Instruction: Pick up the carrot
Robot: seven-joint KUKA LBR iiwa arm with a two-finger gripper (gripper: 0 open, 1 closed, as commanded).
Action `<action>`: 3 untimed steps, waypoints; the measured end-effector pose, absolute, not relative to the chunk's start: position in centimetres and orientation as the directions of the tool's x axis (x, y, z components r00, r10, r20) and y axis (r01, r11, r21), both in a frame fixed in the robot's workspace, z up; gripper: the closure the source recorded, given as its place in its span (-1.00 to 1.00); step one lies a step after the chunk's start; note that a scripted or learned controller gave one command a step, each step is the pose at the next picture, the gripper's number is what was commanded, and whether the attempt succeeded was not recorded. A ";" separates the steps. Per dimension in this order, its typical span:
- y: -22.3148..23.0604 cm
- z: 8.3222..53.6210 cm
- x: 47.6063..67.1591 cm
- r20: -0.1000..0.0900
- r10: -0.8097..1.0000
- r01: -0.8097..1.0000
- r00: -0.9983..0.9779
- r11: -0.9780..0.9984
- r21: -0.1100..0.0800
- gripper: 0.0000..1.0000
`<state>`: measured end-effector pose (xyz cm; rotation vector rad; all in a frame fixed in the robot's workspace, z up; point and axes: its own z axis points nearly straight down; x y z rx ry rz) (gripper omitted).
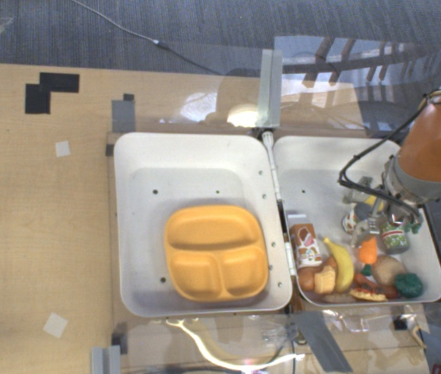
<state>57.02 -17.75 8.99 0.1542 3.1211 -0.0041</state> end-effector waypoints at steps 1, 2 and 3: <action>-16.6 9.0 50.6 -0.016 0.161 0.161 -0.987 0.987 -0.001 -1.00; -16.6 10.3 51.0 -0.025 0.154 0.154 -0.988 0.988 -0.003 1.00; -11.5 15.0 49.0 -0.011 -0.060 -0.060 -0.998 0.998 -0.001 1.00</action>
